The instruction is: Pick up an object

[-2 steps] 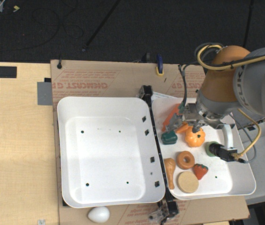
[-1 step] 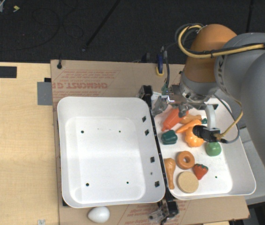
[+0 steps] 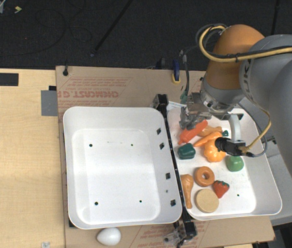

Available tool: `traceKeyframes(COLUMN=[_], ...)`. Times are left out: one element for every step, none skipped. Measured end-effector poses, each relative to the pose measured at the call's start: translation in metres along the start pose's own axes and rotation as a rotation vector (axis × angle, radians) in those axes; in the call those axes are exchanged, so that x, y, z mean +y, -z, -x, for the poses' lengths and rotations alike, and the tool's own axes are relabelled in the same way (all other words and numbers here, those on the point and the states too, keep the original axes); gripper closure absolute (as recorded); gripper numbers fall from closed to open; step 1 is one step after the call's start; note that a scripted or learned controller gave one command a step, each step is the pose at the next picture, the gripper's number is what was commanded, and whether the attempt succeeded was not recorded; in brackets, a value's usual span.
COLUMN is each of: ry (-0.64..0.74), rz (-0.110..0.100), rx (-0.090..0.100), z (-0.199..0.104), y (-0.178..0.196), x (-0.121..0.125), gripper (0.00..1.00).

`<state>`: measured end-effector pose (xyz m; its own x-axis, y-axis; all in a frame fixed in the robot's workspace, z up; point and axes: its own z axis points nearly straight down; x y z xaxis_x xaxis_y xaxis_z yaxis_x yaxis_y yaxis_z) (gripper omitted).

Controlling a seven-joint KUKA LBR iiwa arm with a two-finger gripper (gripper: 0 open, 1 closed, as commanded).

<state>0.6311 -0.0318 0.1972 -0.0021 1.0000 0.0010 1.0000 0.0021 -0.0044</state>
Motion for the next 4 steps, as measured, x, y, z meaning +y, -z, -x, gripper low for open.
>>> traceKeyframes(ry=[0.004, 0.004, 0.003, -0.005], rz=[0.004, 0.019, 0.02, -0.01], rx=[0.002, 0.002, 0.002, -0.004], z=[-0.065, -0.107, -0.139, -0.109], y=[0.011, 0.157, 0.331, 0.227], x=[0.013, 0.014, 0.012, -0.016], gripper=[1.0, 1.0, 1.0, 1.0])
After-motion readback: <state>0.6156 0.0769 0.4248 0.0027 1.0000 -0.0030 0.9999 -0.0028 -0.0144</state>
